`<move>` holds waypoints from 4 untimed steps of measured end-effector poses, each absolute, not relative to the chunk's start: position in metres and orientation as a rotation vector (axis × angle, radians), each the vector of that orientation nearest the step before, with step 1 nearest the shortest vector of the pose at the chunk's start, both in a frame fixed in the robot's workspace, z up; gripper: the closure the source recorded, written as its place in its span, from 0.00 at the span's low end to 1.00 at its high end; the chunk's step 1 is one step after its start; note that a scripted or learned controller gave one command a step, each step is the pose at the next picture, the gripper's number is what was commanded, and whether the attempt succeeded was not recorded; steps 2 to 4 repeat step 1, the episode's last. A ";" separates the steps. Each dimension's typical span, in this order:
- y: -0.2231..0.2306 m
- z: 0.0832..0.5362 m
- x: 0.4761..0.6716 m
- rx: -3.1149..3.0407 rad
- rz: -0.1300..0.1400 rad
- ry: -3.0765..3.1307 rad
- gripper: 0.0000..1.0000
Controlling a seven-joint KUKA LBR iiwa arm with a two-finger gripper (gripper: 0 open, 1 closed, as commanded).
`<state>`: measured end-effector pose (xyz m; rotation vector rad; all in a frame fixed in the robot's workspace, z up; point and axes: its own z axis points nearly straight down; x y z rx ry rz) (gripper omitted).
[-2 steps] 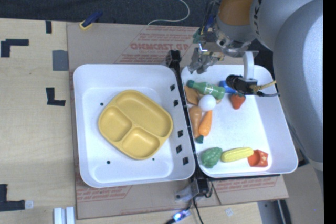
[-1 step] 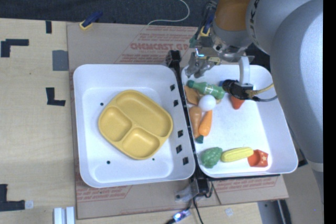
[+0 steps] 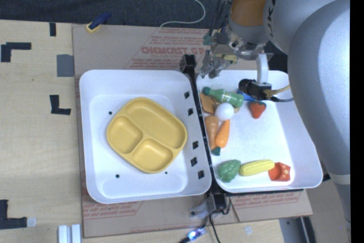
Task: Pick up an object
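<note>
— Where's my gripper (image 3: 209,68)?
— Above the right bin's (image 3: 296,148) far-left corner. I can't tell its state.
— And the green bottle (image 3: 223,95)?
— Just below it, lying in that bin.

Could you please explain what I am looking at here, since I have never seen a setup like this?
This is one picture from a fixed camera above a bench, looking down at a slant. The large grey shape with the orange band is a robot arm reaching in from the right. Its gripper hangs over the far edge of the right bin, near the divide between the bins; nothing shows between its fingers. The left bin holds a yellow divided plate. The right bin holds toy food: a green bottle, a white egg, a carrot, a corn cob and some smaller pieces.
</note>
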<state>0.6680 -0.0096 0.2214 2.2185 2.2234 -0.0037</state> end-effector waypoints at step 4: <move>-0.014 0.224 0.669 2.220 -0.005 2.223 1.00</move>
